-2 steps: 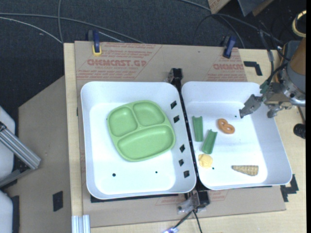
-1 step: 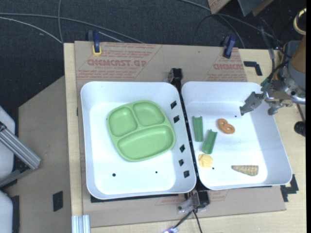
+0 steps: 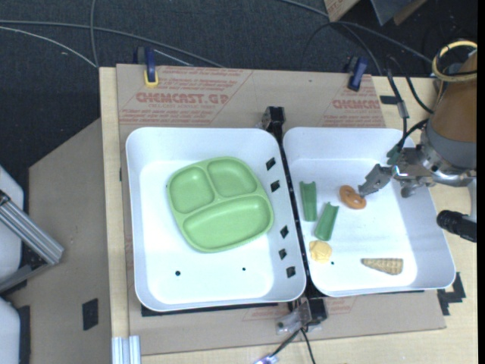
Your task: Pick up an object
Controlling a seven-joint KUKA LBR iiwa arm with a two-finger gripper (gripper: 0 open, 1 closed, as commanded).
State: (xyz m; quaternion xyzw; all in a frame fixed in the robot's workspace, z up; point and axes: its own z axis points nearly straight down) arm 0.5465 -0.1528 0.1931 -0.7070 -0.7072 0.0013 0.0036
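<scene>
Two shallow white bins are set side by side on a board-covered bench. The left bin (image 3: 144, 203) carries a green divided plate (image 3: 220, 203), which lies flat near the bin's middle, with two small compartments toward the far edge and one large compartment toward the near edge.

The right bin (image 3: 424, 241) carries five small items. Two green sticks are placed near the bin's left edge: an upright one (image 3: 308, 201) and a tilted one (image 3: 326, 221) just beside it, toward the near edge. A small yellow piece (image 3: 320, 251) lies near the near-left corner, just below the tilted stick. A tan cone (image 3: 383, 265) lies on its side near the near edge, toward the right. An orange round piece (image 3: 352, 197) lies near the middle of the bin, toward the far edge.

The arm (image 3: 455, 120) is positioned over the right edge of the right bin. The gripper (image 3: 373, 182) is extended toward the left, with its tip just beside the orange round piece. Whether the fingers are spread or pressed together cannot be told from this view, and no item is seen between them.
</scene>
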